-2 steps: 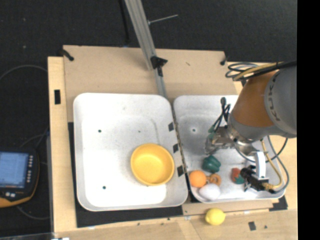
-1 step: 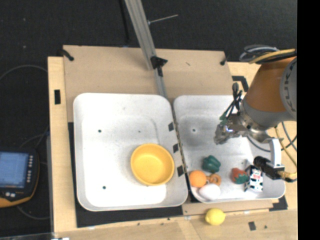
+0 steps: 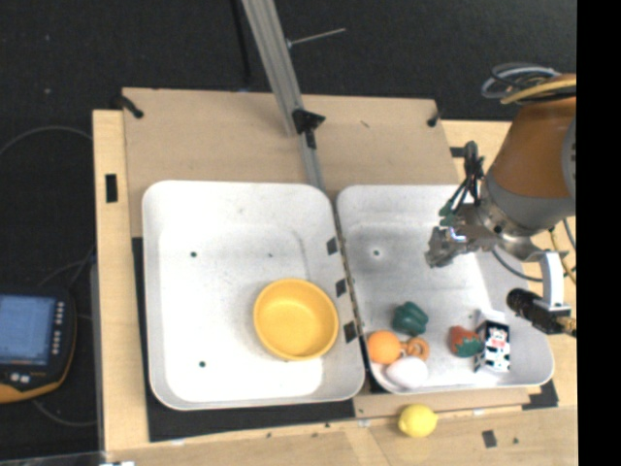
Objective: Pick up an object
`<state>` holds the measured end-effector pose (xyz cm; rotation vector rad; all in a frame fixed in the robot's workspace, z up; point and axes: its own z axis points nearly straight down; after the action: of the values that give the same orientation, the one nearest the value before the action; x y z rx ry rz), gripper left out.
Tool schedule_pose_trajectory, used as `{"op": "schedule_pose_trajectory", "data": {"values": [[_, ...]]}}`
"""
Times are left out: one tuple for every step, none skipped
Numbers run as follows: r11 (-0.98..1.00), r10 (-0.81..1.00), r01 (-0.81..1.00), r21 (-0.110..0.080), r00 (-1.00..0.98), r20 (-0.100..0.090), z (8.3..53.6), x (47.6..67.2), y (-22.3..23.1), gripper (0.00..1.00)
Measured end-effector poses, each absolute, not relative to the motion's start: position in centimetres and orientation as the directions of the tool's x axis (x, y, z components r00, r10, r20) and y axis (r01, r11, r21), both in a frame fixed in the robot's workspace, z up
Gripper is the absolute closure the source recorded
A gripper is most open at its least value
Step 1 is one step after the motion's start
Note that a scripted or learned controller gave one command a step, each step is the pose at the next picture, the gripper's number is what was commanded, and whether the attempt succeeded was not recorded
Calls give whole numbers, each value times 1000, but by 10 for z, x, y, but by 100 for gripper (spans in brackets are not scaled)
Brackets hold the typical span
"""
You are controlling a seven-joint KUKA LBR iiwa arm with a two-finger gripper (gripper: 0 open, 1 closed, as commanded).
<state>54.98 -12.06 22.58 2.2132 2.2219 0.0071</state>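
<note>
Lemon [image 3: 417,420] lies nearest on the surface [image 3: 223,144], just outside the front rim of the right bin [image 3: 388,212], whose front end holds an orange ball [image 3: 383,346], a white ball [image 3: 408,372], a green piece [image 3: 411,316], a red-and-green toy [image 3: 465,340] and a black-and-white box [image 3: 496,347]. A yellow bowl [image 3: 295,317] sits in the left bin [image 3: 223,221]. Farther back the hand [image 3: 441,249] hangs over the right bin's bare middle, well apart from the objects; whether it is open or closed I cannot tell.

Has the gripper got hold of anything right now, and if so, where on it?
Nothing is held: the gripper hangs over bare floor of the right bin, apart from the green object nearer the front.
</note>
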Motion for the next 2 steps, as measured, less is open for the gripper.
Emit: {"op": "schedule_pose_trajectory", "data": {"values": [[2, 1000, 1000, 2, -2, 0, 220, 538, -70, 100], [2, 1000, 1000, 1, -2, 0, 215, 532, -20, 100]]}}
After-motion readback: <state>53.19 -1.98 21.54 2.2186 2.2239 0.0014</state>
